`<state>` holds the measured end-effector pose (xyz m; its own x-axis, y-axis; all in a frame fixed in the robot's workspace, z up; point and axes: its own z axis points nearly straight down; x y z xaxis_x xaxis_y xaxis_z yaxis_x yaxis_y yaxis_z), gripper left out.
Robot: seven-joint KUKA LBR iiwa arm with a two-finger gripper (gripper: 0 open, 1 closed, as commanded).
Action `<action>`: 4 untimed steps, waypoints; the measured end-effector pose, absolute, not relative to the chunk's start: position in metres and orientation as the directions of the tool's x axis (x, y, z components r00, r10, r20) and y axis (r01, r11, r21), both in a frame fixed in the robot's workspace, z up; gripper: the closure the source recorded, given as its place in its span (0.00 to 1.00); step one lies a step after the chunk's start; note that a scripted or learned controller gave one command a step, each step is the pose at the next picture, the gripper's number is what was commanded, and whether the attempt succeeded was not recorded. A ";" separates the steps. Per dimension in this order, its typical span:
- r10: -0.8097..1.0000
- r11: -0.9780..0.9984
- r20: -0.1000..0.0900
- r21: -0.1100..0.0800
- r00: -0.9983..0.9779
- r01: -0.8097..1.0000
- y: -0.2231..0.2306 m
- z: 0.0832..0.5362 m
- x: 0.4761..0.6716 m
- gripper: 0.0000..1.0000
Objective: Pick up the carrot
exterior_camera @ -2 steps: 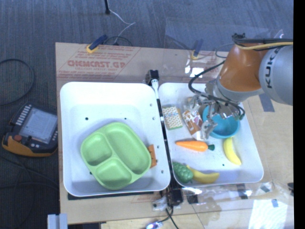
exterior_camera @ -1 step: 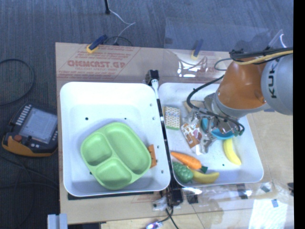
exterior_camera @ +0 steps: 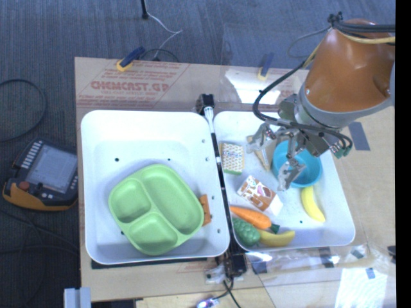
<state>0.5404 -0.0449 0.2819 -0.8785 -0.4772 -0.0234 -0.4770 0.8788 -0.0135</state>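
Orange carrot (exterior_camera: pixel 251 217) lies apart from raised fingers (exterior_camera: pixel 287 170).

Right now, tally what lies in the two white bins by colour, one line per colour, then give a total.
Green: 2, the divided plate and a green vegetable
Orange: 2, the carrot and a small piece at the plate's edge
Yellow: 2, a banana and a yellow piece
Blue: 1, the bowl
Printed packets: 2, one and another
Total: 9
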 end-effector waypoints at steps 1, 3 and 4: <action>-0.883 0.470 -0.001 0.004 -0.470 -0.883 -0.004 0.182 0.509 0.00; -0.842 0.540 -0.019 -0.030 -0.539 -0.841 -0.098 0.107 0.495 0.00; -0.795 0.606 -0.031 -0.034 -0.605 -0.795 -0.098 0.100 0.498 0.00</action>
<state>0.4984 -0.0978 0.0997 -0.6054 -0.7953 -0.0307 -0.7946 0.6062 -0.0337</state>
